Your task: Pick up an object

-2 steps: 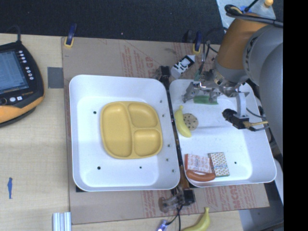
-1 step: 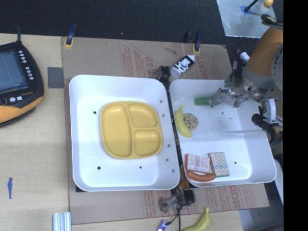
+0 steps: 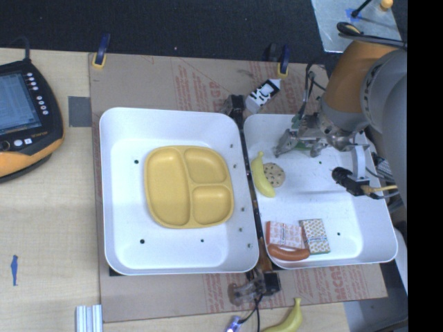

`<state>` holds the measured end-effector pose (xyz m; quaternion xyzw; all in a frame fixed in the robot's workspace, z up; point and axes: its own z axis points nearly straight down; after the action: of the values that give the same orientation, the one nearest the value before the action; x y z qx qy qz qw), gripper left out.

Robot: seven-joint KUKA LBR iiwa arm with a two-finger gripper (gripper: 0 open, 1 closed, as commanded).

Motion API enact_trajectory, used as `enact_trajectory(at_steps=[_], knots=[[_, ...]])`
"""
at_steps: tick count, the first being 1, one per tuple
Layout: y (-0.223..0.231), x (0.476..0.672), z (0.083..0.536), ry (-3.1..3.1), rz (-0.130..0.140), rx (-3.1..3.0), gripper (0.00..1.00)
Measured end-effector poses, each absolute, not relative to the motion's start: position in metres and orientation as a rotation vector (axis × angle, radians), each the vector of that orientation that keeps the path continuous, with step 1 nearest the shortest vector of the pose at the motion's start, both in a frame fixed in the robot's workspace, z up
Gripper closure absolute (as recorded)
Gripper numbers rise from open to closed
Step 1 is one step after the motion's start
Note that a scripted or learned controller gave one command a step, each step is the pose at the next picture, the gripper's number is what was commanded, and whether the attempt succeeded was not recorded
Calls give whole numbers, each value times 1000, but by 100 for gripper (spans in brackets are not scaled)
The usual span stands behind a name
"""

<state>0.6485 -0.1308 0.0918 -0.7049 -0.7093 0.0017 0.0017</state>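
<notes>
The right bin (image 3: 346, 216) holds a small yellow banana (image 3: 261, 177) by its left wall, with a chocolate-chip cookie (image 3: 274, 175) touching it. At the front lie a hot dog (image 3: 288, 253), a red-and-white packet (image 3: 284, 233) and a small patterned box (image 3: 315, 235). My gripper (image 3: 300, 148) hangs over the back of this bin, right of and behind the cookie. Its fingers are spread open with nothing between them.
The left bin (image 3: 118, 185) holds a yellow divided plate (image 3: 188, 185). A teach pendant (image 3: 24, 116) lies at the far left. Another banana (image 3: 291, 317) lies on the cardboard in front of the bins. A black-and-white object (image 3: 261, 94) sits behind them. Clamps (image 3: 283, 59) hold the cardboard.
</notes>
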Motion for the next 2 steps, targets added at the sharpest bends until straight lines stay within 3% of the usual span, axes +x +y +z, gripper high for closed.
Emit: enact_trajectory(at_steps=[1, 2], knots=[[-197, 656, 163, -2223, 2, -2219, 0], [-140, 653, 155, -2225, 5, -2213, 0]])
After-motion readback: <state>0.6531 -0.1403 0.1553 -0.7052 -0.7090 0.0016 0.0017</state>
